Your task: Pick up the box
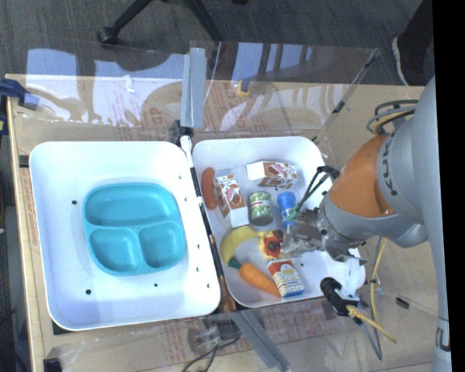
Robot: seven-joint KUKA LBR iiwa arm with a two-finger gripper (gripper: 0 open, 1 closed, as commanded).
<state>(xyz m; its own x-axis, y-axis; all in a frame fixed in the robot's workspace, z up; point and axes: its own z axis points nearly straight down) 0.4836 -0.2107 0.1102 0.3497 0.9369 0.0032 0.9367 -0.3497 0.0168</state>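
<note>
Your gripper (296, 236) sits low in the right bin (312, 147), toward its 3 o'clock wall, and you cannot tell from this angle how it is set or whether it has hold of anything; the wrist hides that. Just beside it, at about 7 o'clock, lies a small box (286, 278) with its long axis running roughly from 11 to 5 o'clock, an orange carrot (258, 278) touching it on the 9 o'clock side. Other boxes lie further off: one (271, 172) at 12 o'clock near the far wall, another (230, 195) at 10 o'clock beside a can (259, 208). The 7 o'clock box looks nearest, so I judge your next move is a short one that way.
</note>
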